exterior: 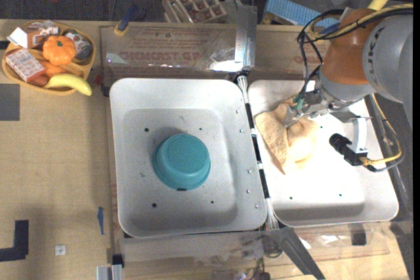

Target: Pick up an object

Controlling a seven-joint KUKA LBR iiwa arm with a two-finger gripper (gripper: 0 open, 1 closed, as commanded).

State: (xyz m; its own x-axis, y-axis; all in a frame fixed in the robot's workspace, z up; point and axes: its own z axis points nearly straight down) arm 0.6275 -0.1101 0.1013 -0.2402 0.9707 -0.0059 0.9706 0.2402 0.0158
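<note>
A wooden table [52,174] carries two shallow white bins side by side, seen from above at a slant. The left bin [131,108] holds a teal bowl [182,161] turned upside down near its middle, well apart from everything else. The right bin [341,197] holds a tan, crumpled cloth [283,139] lying in its upper left part, close to the wall shared with the other bin. The grey arm [394,56] with its orange band reaches in from the right and bends down over this bin, bringing the end effector [303,105] right at the upper edge of the cloth, where it appears to touch or press into the folds. I cannot tell whether the end effector is spread or clenched, because the wrist and cabling cover it, and I cannot see cloth held in it. So the pick looks to be at the reaching or closing stage: the cloth lies on the bin floor, not lifted, and the grasp and the raise are left to do. Little stands in the way; a small black part [344,146] on a cable hangs beside the cloth. Farther off, a basket [16,69] in the table's far left corner holds an orange pumpkin [59,50] and a banana [69,82], and boxes clutter the floor beyond.
</note>
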